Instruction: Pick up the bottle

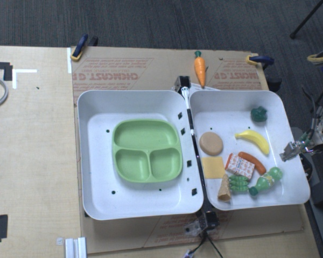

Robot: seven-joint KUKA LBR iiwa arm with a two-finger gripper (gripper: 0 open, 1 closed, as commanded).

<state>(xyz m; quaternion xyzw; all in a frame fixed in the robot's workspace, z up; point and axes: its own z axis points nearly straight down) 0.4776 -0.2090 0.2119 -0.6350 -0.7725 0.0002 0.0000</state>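
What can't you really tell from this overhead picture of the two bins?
- End effector, camera view: small and blurred at the right edge, so its grip state is unreadable; the arm behind it is cut off.
- Small green plastic bottle: too small to read its label.
- Red-and-white printed packet: print too fine to make out.
- Tan wedge-shaped toy: identity unclear at this size.

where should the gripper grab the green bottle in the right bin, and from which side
Probably across the middle of the green bottle, coming straight down. It lies on its side, slanted, near the right bin's front corner, so the fingers should straddle its width; pea pods crowd its lower end.
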